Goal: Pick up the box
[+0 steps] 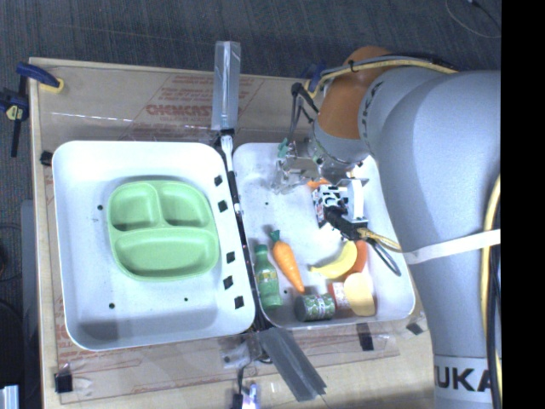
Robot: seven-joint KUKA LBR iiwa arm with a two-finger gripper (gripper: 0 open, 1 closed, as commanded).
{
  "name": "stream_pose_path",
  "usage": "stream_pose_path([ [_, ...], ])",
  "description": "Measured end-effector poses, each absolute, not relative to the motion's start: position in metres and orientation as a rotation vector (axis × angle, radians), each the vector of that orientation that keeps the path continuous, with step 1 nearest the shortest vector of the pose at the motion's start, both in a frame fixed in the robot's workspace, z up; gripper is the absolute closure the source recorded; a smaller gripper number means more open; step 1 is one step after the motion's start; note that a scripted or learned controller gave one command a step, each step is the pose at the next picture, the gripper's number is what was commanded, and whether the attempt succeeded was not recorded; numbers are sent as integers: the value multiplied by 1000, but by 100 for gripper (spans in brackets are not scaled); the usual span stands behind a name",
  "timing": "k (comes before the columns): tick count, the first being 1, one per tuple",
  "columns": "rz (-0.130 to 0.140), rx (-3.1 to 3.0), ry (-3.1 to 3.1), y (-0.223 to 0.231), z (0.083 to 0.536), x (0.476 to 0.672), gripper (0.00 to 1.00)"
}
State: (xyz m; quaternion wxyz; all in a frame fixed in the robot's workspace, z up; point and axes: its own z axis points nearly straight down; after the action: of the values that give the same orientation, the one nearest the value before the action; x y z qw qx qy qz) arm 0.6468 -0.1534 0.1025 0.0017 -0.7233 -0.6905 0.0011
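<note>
Pale wood made up the table (111, 105), which carried two white bins side by side; nearest the camera, along the front wall of the right bin (285, 211), lay a small can (317, 307) on its side, with a green bottle (267, 278) and a carrot (288, 264) just beside it and a banana (336, 261) a little further in; the left bin (68, 254) held a green divided plate (162, 228). Beyond the banana, near the right bin's right wall and under the arm's wrist, sat what I took to be the box (338, 201), small, with black-and-white print; part of it was covered, so its exact lie was unclear. Further back, over the far part of the same bin, hung the tool (291, 167); whether it was open or closed I could not tell, and nothing showed in its grip. By my judgement the box would be light, stiff card, easily dented and somewhat slick; a hold across its two narrower flat sides, squarely and near the middle, seemed best.
</note>
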Motion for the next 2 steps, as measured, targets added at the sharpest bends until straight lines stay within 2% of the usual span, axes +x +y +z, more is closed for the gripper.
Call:
stream_pose_path([
  [1, 4, -2531, -1858, -155, 212, 586, 100],
  [2, 5, -2751, -1511, -111, 214, 628, 100],
])
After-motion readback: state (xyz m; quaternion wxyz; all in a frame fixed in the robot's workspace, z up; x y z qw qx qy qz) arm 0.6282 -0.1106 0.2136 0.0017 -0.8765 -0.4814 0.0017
